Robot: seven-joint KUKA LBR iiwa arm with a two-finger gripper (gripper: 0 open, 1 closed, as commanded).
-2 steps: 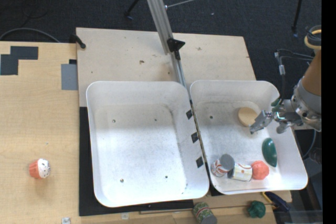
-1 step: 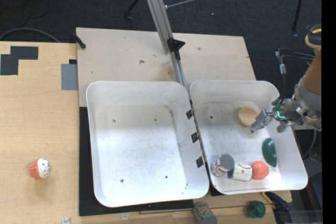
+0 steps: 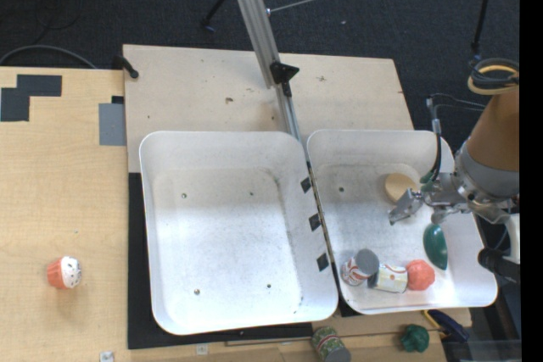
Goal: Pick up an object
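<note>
The hand [image 3: 405, 208] hovered beside the tan disc [image 3: 399, 184] in the right bin [image 3: 373, 144], whether clenched I cannot tell; nothing lifted yet

Bins [image 3: 221, 301]: matt white plastic, speckled w/ grime. Worktop [image 3: 51, 199]: pale wood-grain, smooth. Slanted rail [image 3: 254, 13]: ribbed metal, prob. aluminium. Green spoon-like thing [image 3: 436, 244]: glossy.

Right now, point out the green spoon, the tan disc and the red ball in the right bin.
green spoon [image 3: 435, 245], camera view, middle of its bowl
tan disc [image 3: 400, 185], camera view, its centre
red ball [image 3: 421, 275], camera view, its top
</note>
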